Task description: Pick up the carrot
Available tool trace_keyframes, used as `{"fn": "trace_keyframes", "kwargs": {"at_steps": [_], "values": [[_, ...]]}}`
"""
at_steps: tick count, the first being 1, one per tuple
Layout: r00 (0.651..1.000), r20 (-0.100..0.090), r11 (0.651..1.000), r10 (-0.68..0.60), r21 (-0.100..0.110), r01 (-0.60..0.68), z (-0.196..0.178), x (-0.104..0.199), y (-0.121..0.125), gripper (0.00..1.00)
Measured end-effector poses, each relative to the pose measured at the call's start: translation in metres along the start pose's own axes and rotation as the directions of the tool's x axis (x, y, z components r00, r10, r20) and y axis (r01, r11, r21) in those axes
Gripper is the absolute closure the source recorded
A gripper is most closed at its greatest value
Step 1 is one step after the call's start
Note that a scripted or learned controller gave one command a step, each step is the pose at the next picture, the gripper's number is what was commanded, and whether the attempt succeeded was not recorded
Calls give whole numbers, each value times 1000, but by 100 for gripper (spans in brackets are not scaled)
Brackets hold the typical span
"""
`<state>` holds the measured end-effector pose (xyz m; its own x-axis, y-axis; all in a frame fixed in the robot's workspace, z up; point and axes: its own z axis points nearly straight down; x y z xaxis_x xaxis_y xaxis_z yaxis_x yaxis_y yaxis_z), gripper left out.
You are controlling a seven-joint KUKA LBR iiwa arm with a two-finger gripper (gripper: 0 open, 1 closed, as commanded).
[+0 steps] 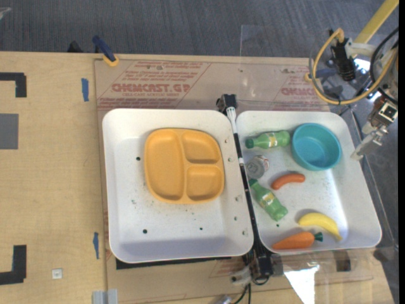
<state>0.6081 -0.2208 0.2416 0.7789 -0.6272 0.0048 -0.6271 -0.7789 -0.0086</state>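
- Camera view: the carrot lies flat near the front edge of the right bin, long axis roughly parallel to that edge.
- Its green top points right, toward the banana; the orange body runs to the left.
- Right bin contents: a blue bowl at the rear, a green bottle to the left of the bowl, a second green bottle near the centre divider, an orange sausage between them, and a small grey round object.
- Left bin holds a yellow divided plate, lying flat.
- Both bins rest on the worktop.
- Arm hardware and cables sit at the upper right; whether the fingers are released or clenched cannot be told.
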Motion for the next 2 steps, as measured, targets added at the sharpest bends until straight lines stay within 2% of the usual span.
{"fn": "trace_keyframes", "kwargs": {"at_steps": [1, 2], "values": [[999, -6, 999, 47, 3, -47, -136, 27, -29, 0], [975, 23, 976, -220, -2, 220, 121, -46, -38, 0]]}}
